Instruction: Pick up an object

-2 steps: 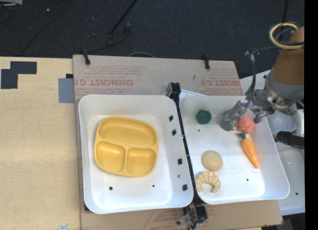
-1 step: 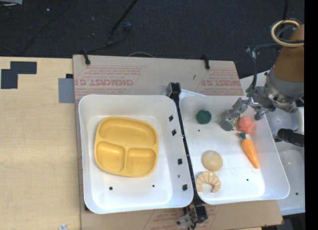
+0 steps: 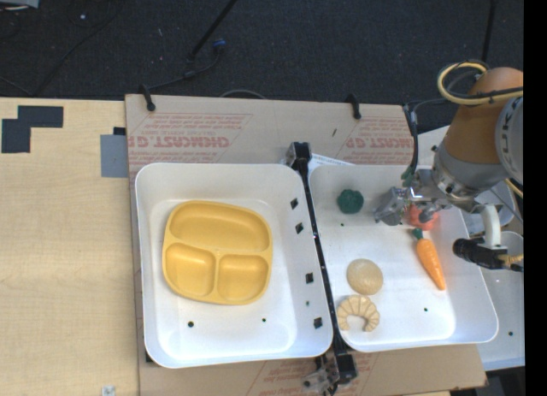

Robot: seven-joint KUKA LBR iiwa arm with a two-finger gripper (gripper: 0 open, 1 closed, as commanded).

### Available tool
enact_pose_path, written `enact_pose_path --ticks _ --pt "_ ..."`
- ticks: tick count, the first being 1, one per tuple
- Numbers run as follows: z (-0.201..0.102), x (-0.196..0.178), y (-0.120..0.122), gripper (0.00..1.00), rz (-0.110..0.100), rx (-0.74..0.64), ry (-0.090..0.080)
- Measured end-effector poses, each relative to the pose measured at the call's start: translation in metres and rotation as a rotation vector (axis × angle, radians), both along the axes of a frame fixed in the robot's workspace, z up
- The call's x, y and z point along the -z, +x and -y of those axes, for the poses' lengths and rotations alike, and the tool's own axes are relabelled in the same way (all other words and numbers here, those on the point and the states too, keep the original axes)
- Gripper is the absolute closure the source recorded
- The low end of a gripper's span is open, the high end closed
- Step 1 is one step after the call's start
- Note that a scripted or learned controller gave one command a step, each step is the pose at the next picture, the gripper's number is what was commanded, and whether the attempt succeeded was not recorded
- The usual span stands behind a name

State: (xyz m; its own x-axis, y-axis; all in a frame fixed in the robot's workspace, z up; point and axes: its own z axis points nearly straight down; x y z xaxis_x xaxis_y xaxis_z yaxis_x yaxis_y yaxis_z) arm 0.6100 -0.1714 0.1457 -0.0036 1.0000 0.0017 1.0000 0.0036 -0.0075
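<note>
My gripper [image 3: 404, 208] hangs low over the upper right part of the right bin [image 3: 466, 322], reaching in from the right. A small red-orange object [image 3: 422, 215] lies right against it on its right side, partly hidden by it. An orange carrot [image 3: 430, 263] lies just below that, pointing toward the bin's front. A dark green lumpy piece [image 3: 349, 201] rests to the left of the gripper, apart from it. A round tan bun [image 3: 365, 275] and a croissant [image 3: 359, 311] sit in the bin's front left.
The left bin [image 3: 154, 317] holds a yellow divided plate [image 3: 218, 251]. A black divider [image 3: 309, 240] runs between the two bins. The arm's grey body with its orange band [image 3: 479, 129] stands over the right bin's far right corner.
</note>
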Motion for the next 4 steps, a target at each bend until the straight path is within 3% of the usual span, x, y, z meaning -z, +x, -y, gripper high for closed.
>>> enact_pose_path --ticks 1,2,4 --pt "-0.001 0.054 -0.001 0.00 0.000 0.003 0.000" --pt "0.000 0.040 0.000 1.00 0.003 0.003 -0.001" --pt "0.002 -0.082 0.001 1.00 0.011 0.002 -0.003"
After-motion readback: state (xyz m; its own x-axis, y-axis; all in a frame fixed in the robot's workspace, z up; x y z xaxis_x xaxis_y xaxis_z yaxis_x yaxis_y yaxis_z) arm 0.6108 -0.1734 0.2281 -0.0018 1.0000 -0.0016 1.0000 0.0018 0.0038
